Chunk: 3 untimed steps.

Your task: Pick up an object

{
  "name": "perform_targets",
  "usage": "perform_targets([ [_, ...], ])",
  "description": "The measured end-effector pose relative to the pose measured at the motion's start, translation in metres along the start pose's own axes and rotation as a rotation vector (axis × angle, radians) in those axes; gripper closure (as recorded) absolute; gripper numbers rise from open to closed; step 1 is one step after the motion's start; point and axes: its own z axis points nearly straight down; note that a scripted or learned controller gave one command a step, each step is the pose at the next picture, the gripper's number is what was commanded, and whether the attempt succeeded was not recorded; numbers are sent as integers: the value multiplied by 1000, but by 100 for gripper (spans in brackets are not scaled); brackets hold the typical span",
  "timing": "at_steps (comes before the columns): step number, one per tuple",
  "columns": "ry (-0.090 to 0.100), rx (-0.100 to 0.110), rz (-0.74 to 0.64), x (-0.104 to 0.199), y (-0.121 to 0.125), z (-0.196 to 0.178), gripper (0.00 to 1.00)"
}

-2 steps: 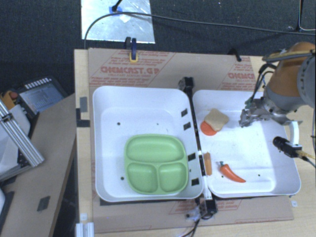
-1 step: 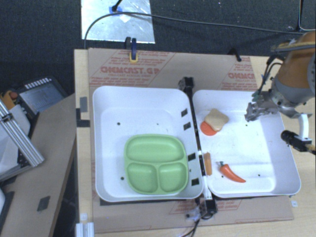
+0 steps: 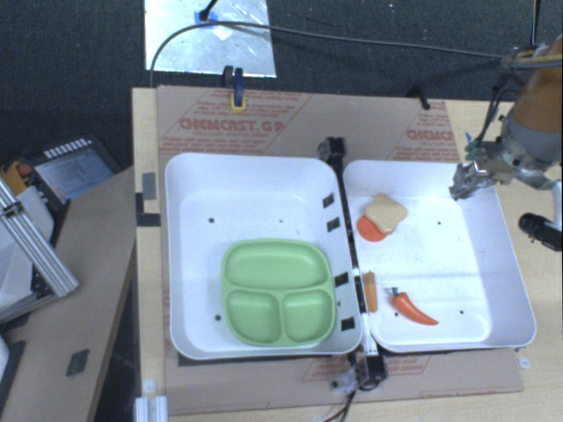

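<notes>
The grey two-finger gripper (image 3: 464,185) hovers over the right white bin's (image 3: 510,271) far corner; its opening can't be told. Well apart: tan bread-shaped toy (image 3: 387,211) overlapping an orange disc (image 3: 369,229) — risking a double grab or slip.

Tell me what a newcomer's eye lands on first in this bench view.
First comes the green divided plate, lying in the near part of the left bin. Next are the bright bits in the right bin: a tan bread-like piece lying over something red-orange near the divider, and an orange pepper-shaped toy toward the front. The gripper hangs over that bin's far right corner.
</notes>
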Motion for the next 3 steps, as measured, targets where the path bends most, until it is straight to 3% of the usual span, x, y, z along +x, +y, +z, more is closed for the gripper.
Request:
perform_targets([
  [1,0,0,-2,5,3,-45,100],
  [3,5,5,-6,112,21,-41,100],
])
